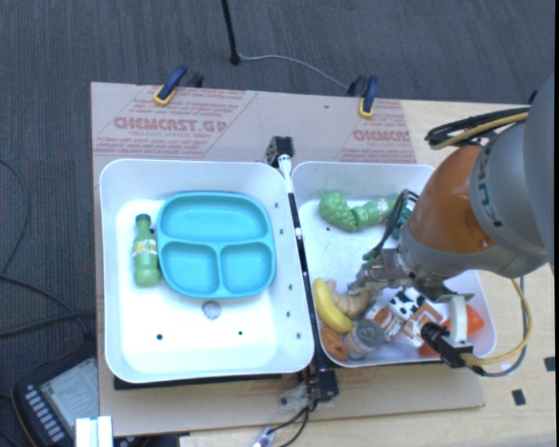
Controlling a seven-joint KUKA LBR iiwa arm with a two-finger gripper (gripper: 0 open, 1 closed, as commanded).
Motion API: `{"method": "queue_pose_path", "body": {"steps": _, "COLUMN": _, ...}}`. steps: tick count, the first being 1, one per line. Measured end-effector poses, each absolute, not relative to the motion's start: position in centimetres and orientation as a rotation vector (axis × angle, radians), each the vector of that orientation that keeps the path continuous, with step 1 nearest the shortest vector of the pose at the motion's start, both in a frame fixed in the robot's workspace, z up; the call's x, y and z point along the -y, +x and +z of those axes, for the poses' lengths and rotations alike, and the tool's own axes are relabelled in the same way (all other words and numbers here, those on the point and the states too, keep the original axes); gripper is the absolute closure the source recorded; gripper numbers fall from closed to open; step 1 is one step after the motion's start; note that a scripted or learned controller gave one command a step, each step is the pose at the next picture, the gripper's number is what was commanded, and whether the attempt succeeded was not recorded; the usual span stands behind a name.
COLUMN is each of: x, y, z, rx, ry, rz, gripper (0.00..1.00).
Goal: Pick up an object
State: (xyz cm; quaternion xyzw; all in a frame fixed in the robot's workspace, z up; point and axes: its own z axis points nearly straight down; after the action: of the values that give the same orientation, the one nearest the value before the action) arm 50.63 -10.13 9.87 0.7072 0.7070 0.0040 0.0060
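Grey arm w/ orange band hangs low over the right shallow white bin [307, 250]; gripper [380, 277] sits in the clutter near the front, can't tell its state, wrist blocks it. Candidates: yellow plastic banana [332, 307] at front-left of that bin, beige lumpy toy [359, 298] just beside it, green knobbly toy [349, 210] well apart at the back. Left bin holds a blue divided plate [216, 245] + small green bottle [146, 250]. Best bet imo: pick one item w/ free sides, centre over it, avoid wedging neighbours.

Left bin [121, 250] holds a tray [216, 245] — a bottle [145, 250] just left of it. Right bin [309, 250] holds a banana [332, 307] at its front-left — a toy [354, 212] behind.
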Motion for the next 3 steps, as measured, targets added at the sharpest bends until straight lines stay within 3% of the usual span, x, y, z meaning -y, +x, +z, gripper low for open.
{"method": "queue_pose_path", "body": {"steps": 1, "x": 10.12, "y": 50.62, "z": 9.87, "rx": -2.213, "ry": 2.213, "rz": 0.013, "gripper": 0.00}}
{"method": "queue_pose_path", "body": {"steps": 2, "x": 10.09, "y": 50.63, "z": 10.80, "rx": -2.214, "ry": 2.214, "rz": 0.013, "gripper": 1.00}}
{"method": "queue_pose_path", "body": {"steps": 3, "x": 10.07, "y": 50.62, "z": 10.79, "rx": -2.214, "ry": 2.214, "rz": 0.012, "gripper": 0.00}}
